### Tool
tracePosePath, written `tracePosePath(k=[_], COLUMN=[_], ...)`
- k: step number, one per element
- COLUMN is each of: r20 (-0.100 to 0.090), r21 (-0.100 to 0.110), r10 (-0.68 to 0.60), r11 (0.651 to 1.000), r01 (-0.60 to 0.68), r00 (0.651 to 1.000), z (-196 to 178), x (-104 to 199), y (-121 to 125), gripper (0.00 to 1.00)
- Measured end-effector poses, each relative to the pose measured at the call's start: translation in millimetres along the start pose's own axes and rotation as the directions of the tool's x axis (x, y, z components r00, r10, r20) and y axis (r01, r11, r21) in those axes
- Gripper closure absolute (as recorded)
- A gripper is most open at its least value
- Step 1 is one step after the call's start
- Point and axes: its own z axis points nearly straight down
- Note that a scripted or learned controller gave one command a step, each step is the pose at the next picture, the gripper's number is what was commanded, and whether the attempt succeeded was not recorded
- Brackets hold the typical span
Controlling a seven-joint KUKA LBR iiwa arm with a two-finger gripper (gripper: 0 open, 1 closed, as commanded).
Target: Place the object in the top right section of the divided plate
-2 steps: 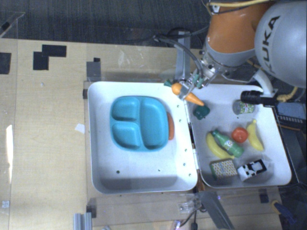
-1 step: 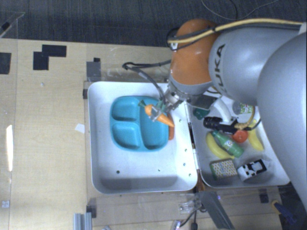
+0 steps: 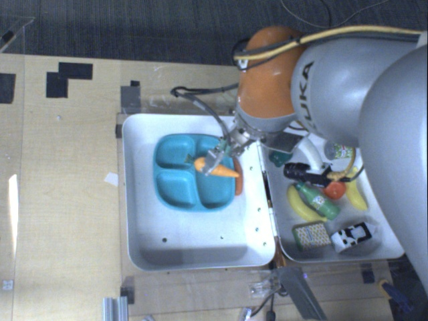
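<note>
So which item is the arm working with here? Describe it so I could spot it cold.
Start at the left white bin, which holds a blue divided plate. At the plate's right side, under the tool, lies an orange carrot-like piece, slim and tapered. It is the plate's one orange item; the bananas and bottle lie in the other bin.

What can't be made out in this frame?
- Gripper fingers: too small and blurred in the camera view to tell whether they close on the carrot.
- Right bin: its top and right side are covered by the arm.
- Blue plate: its upper right section is partly hidden by the gripper and carrot.
</note>
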Motion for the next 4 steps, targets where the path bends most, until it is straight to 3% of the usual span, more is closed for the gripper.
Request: tracePosePath(k=[1,2,3,4], r20=[0.003,-0.001,-0.001,0.001], r21=[-0.007,0.000,0.000,-0.006], r10=[-0.002,-0.029,-0.027,-0.028], r11=[1.000,1.000,1.000,1.000], r01=[0.002,0.029,0.027,0.028], r00=[1.000,1.000,1.000,1.000], z=[-12.3,1.2,1.1,-10.5], x=[-0.6,51.4,51.0,49.9], y=[2.1,-31.4,-31.5,-29.7], gripper=[1.00,1.00,0.00,1.00])
